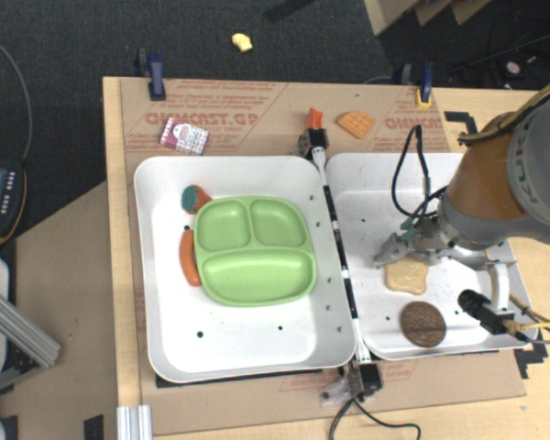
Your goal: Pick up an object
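My wrist hides most of my pincer (412,246), so I cannot tell how it stands. It hovers in the right bin (367,209), touching or just above a pale flat toast-shaped piece (407,278). Near it lies a round, rough brown patty (423,324).

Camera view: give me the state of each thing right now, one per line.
Hand: low in the right bin, just above the tan toast-shaped piece.
Tan toast-shaped piece: flat on the bin floor.
Brown round patty: flat, near the bin's front.
Green divided plate: upright in the left bin.
Orange hot dog: lying along the plate's left edge.
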